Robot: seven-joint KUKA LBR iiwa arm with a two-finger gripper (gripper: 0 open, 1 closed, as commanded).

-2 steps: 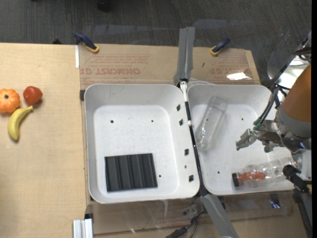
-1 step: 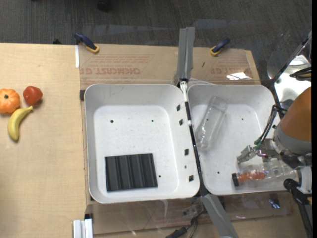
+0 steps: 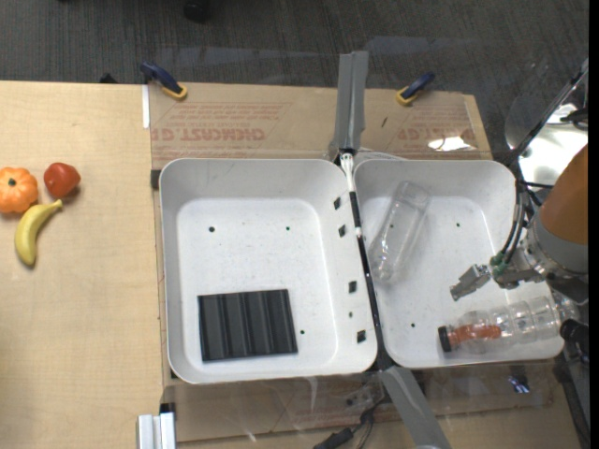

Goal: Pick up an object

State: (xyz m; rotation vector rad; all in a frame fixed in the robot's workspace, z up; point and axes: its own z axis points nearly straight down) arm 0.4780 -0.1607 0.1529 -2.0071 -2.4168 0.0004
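A clear plastic bottle [image 3: 397,230] lies tilted in the upper left part of the right bin [image 3: 440,171]. A second clear bottle with a red label and dark cap [image 3: 494,328] lies along that bin's front edge. My gripper [image 3: 468,283] hangs over the right side of the right bin, just above and to the left of the labelled bottle, and nothing shows in its grasp. A black ribbed rectangular block [image 3: 247,324] lies flat in the front of the left bin [image 3: 173,251].
An orange [image 3: 15,191], a red fruit [image 3: 62,180] and a banana [image 3: 32,232] sit on the wooden table at the far left. Cardboard with two clamps [image 3: 165,80] lies behind the bins. A metal divider [image 3: 352,101] runs between them.
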